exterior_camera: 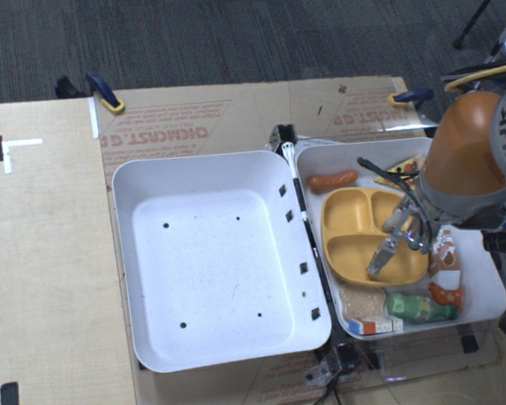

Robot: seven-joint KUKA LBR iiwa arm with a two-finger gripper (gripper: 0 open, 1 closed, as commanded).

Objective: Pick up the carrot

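The carrot (333, 180), a slim orange-red stick, lies along the far wall of the right bin (485, 304), just beyond a yellow divided plate (350, 213). My gripper (389, 243) hangs over the plate's right half, roughly a hand's width nearer the camera and to the right of the carrot. It is open with nothing between its fingers (379, 260). The orange-banded arm (466, 154) covers the bin's far right corner.
A green bottle (421, 306) and a flat box (366, 308) lie along the near wall of the right bin. A red-and-white item (445, 269) sits by the plate's right edge. The left bin (145, 279) adjoins on the left.
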